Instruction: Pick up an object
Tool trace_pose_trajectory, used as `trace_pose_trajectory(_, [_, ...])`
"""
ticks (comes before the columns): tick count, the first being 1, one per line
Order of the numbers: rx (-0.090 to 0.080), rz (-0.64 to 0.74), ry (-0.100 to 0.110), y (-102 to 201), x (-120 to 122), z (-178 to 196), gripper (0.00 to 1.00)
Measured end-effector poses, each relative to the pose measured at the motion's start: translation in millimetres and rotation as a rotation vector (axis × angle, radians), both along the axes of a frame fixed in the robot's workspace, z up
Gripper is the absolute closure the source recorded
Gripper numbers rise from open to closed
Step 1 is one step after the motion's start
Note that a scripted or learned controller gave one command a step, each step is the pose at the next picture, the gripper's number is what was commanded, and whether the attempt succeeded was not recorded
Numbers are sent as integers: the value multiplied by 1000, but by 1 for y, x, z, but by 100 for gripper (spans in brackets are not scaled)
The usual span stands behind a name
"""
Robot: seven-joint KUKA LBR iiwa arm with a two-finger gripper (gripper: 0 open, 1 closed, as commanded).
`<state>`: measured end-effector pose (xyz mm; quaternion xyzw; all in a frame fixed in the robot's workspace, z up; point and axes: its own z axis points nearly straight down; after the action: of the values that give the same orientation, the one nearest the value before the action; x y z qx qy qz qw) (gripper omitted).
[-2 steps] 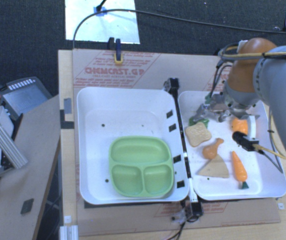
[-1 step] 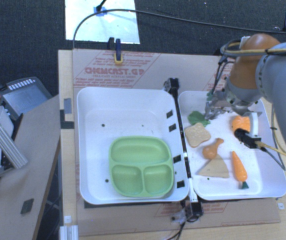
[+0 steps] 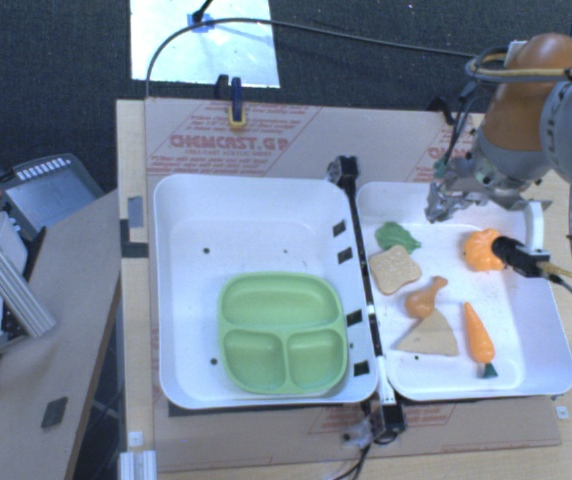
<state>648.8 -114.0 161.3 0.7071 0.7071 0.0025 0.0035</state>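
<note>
The right bin (image 3: 546,368) holds several toy foods. A green leafy piece (image 3: 397,235) lies near its back left, with a bread slice (image 3: 394,269) just in front of it. A drumstick (image 3: 426,296), a tan wedge (image 3: 430,337) and a carrot (image 3: 479,335) lie toward the front. An orange fruit (image 3: 481,250) sits at the right. My gripper (image 3: 446,204) hangs over the back of this bin, behind and to the right of the green piece and left of the orange fruit. It touches none of the foods.
The left bin (image 3: 181,268) holds a green divided plate (image 3: 282,333). A black divider with clips (image 3: 356,268) runs between the bins. Cables and a black-tipped fitting (image 3: 519,254) from the arm lie beside the orange fruit.
</note>
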Motion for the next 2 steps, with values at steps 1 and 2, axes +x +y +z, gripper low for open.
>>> trace_pose_trajectory(1, [-1,4,-1,-1,9,63,100])
trace_pose_trajectory(2, [0,4,1,-1,10,113,100])
